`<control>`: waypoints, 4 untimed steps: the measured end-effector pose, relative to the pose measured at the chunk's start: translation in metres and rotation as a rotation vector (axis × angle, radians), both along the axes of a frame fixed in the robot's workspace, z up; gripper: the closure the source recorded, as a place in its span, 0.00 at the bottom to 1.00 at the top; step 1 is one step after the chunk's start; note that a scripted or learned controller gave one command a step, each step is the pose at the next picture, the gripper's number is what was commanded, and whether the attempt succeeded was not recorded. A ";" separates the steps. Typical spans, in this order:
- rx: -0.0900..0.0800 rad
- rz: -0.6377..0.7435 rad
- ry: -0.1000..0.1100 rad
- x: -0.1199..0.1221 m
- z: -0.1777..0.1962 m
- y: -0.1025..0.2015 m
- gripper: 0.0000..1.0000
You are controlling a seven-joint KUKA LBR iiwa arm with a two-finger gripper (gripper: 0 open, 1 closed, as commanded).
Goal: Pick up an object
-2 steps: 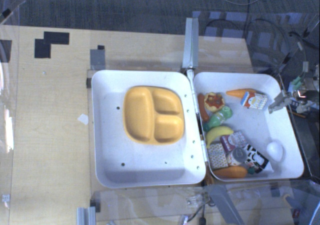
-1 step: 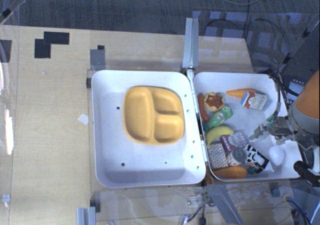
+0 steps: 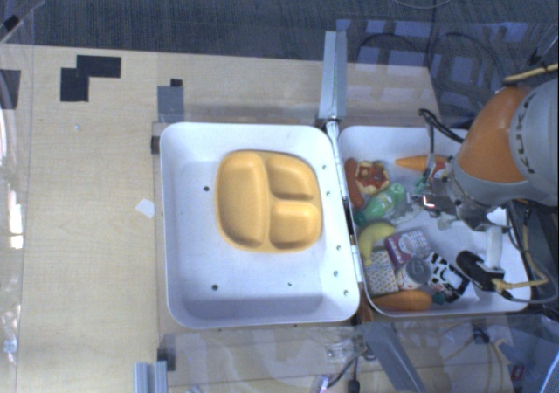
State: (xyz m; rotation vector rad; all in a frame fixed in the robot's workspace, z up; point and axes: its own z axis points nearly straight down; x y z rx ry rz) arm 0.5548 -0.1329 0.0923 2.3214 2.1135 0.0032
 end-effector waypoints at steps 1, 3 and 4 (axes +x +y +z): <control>-0.002 -0.052 -0.005 0.063 0.099 -0.032 0.00; -0.010 -0.183 -0.020 0.120 0.011 -0.057 0.00; 0.001 -0.150 -0.009 0.114 0.016 0.016 0.00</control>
